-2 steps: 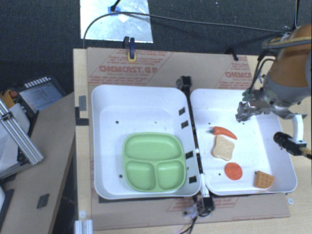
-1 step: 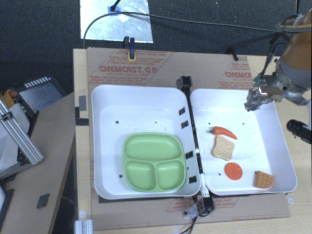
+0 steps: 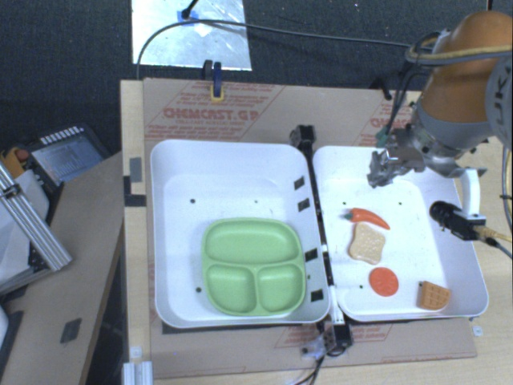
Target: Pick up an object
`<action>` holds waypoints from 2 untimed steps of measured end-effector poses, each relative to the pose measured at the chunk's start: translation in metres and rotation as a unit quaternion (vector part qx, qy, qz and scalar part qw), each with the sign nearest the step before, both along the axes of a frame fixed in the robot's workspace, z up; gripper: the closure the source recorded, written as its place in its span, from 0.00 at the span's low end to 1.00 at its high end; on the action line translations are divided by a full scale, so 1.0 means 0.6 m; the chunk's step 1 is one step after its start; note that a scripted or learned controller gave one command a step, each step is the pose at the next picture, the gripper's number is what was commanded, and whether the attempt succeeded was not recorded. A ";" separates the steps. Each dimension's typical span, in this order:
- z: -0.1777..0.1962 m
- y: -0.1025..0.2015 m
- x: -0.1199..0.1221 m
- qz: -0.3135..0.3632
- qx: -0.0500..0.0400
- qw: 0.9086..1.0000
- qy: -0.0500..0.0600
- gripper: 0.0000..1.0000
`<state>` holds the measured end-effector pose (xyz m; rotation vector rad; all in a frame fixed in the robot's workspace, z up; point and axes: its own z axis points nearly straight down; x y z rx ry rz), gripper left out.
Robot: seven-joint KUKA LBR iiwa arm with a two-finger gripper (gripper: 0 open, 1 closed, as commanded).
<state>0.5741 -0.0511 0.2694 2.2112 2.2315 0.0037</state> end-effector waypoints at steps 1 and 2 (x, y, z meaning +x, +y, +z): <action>-0.026 0.075 0.006 0.000 0.000 1.000 0.000 1.00; -0.042 0.165 0.044 0.000 0.000 1.000 -0.001 1.00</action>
